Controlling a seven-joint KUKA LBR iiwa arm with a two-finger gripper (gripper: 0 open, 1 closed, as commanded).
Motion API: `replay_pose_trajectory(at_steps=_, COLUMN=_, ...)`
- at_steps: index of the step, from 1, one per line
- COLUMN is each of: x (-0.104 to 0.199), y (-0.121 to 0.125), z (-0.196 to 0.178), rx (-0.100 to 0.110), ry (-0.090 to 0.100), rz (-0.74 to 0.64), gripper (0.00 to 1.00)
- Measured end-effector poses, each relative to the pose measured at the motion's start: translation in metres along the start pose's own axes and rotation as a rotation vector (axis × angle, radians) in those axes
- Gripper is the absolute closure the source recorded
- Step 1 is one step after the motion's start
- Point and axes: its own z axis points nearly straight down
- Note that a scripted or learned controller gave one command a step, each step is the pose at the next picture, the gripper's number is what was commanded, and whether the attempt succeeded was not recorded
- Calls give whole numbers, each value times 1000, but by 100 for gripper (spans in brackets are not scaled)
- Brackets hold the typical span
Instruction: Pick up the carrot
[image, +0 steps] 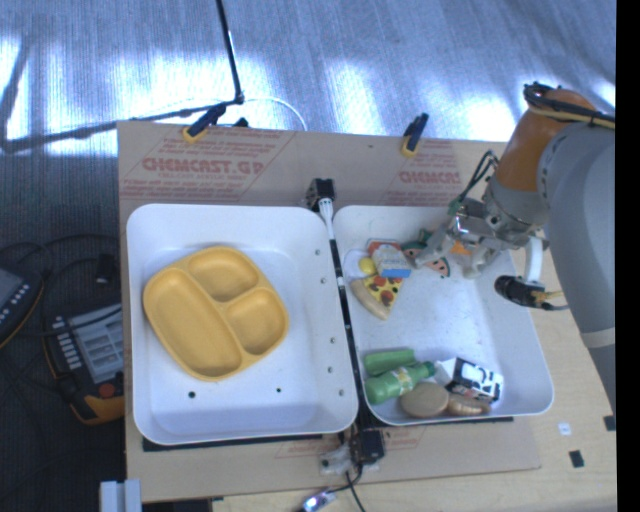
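The claw (462, 243) hangs low over the far part of the right bin (520, 350), just beside a small orange piece with green at one end, which I take for the carrot (432, 262); whether the claw is open or closed cannot be told. The approach looks to be the step in hand. Next it must settle squarely over the carrot, clear of the pizza slice (382, 291). The yellow divided plate (214, 311) sits in the left bin (160, 400).

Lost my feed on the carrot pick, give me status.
Gripper low over right bin, far end. Carrot just beside it, not seen held. Pizza slice and other toys close by.
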Motion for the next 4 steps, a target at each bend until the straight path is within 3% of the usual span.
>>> replay_pose_trajectory(at_steps=1, x=0, y=2, z=0, rx=7, ry=0, rz=20, gripper=0)
replay_pose_trajectory(at_steps=2, x=1, y=2, z=-1, rx=16, ry=6, rz=193, gripper=0)
replay_pose_trajectory(at_steps=3, x=0, y=-16, z=0, rx=-49, ry=-1, rz=30, gripper=0)
replay_pose_trajectory(at_steps=4, x=-8, y=-16, z=-9, rx=-57, ry=-17, rz=34, gripper=100)
